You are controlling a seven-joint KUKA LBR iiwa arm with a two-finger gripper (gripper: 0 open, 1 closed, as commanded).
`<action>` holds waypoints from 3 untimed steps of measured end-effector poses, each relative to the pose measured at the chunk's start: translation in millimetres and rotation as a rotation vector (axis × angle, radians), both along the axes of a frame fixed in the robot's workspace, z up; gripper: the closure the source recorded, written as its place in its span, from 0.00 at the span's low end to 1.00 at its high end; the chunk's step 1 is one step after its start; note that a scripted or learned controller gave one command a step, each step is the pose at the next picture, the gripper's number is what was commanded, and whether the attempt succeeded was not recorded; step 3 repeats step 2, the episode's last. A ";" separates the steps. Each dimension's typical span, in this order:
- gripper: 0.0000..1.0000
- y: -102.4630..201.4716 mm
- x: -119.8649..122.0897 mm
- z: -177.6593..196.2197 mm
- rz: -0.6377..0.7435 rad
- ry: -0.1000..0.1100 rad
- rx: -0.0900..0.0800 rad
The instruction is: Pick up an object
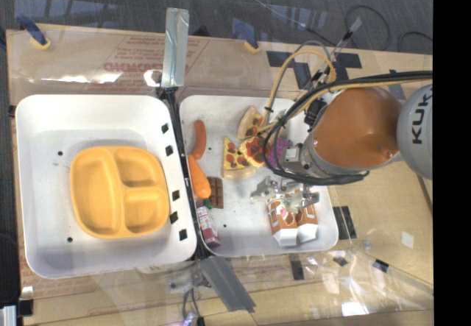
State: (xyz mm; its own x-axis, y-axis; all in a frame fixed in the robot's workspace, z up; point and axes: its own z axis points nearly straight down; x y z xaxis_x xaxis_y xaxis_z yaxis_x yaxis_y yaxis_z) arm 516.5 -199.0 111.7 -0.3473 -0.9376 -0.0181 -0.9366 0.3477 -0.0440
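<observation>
Arm: I have the arm reaching in from the right, its orange band hanging over the right bin [327, 240], so the wrist hides much of that bin's right side.
Gripper: the gripper [285, 196] sits low over the bin floor, just above the carton [293, 221]; I read this as lining up a grasp on it.
Fingers: I see metal parts under the wrist, but I cannot tell whether they stand wide or narrow, and nothing shows between them, so I claim no hold.
Task's thing: any object will do; the carton, brown and white, lies near the front right of the right bin, closest to the gripper and seemingly touching it.
Right bin, contents: pizza slice [237, 157] near the middle, a second pizza piece [250, 123] behind it partly under the cables, a sausage [199, 137] and a carrot [199, 177] along the left wall, a dark chocolate bar [215, 193] beside the carrot, and a small can [207, 226] at the front left corner.
Left bin [44, 236], contents: one yellow divided tray [118, 190], lying flat in the middle, its compartments bare.
Why so: the loose items crowd the left wall, leaving the carton apart and easiest to reach.
</observation>
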 end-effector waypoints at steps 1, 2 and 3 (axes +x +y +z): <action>0.00 40.3 106.3 -2.1 0.077 0.032 -0.008; 0.00 6.7 51.8 -2.7 0.036 0.012 -0.009; 0.00 6.7 51.8 -2.7 0.036 0.012 -0.009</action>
